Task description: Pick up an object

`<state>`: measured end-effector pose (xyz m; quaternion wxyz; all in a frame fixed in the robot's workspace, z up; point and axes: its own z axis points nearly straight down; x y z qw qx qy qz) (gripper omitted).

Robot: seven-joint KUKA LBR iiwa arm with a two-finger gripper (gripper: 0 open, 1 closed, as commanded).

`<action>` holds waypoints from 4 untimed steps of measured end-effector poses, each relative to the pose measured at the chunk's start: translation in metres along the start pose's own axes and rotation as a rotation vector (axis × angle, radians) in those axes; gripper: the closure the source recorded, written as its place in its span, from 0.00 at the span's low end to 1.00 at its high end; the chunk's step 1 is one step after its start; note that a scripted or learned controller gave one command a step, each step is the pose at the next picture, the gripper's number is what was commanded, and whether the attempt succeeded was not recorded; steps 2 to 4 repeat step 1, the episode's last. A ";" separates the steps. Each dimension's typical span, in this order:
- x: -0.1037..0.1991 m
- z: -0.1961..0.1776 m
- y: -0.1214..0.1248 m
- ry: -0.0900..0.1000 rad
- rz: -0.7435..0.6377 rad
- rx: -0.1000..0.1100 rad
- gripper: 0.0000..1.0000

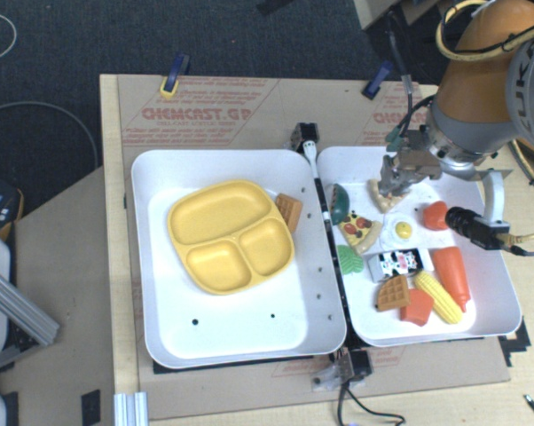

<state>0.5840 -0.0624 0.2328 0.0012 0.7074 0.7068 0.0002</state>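
Carrot (452,275) lengthwise, tip toward bench front

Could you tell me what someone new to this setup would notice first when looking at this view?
Probably the big yellow divided plate lying in the left bin. Next comes the cluster of colourful toy food in the right bin, such as the corn cob and carrot, with the arm's hand reaching down over that bin's far end.

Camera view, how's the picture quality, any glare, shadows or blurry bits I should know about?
Camera view: even, soft light; the white left bin looks bright, almost washed out near its floor; the yellow tray shows mild sheen; the gripper casts only faint shadow on the right bin; small toys look soft, details hard to read.
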 end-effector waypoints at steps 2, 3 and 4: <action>0.009 0.018 -0.002 0.002 -0.002 0.006 1.00; 0.009 0.018 -0.002 0.002 -0.002 0.006 1.00; 0.009 0.018 -0.002 0.002 -0.002 0.006 1.00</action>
